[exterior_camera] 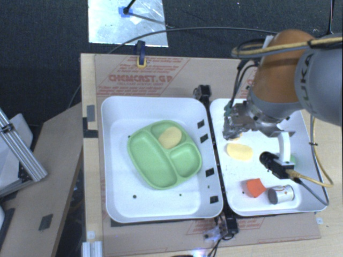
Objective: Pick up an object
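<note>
The gripper (233, 126) hangs over the right bin (316, 165), just above a yellow object (239, 152) lying on the bin floor. Finger state: cannot tell.

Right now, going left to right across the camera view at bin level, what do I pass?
Green divided plate with a yellow piece in its upper compartment → black divider clips between the bins → yellow object → orange block → silver cylinder.
</note>
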`<state>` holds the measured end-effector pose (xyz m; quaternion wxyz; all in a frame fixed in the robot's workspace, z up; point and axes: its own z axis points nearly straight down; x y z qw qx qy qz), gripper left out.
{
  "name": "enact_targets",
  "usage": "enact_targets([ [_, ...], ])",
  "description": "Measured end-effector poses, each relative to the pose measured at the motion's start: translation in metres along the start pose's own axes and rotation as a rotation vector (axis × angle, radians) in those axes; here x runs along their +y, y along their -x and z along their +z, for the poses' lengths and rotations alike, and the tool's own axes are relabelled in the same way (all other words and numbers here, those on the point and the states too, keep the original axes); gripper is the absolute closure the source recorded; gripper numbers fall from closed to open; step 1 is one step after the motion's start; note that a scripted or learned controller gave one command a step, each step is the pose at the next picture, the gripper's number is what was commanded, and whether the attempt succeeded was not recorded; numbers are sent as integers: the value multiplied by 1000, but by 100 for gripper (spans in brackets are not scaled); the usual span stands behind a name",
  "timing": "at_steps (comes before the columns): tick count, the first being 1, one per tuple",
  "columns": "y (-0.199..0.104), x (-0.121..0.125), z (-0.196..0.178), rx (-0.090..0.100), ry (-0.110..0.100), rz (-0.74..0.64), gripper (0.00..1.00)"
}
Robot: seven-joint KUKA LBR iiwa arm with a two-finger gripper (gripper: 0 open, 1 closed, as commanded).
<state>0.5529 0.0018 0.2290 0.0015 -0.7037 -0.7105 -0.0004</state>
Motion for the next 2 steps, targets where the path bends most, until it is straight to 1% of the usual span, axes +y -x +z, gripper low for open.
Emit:
enact_targets([
  [1, -53, -19, 1, -1, 0, 0, 100],
  [2, -100, -22, -4, -1, 3, 0, 100],
])
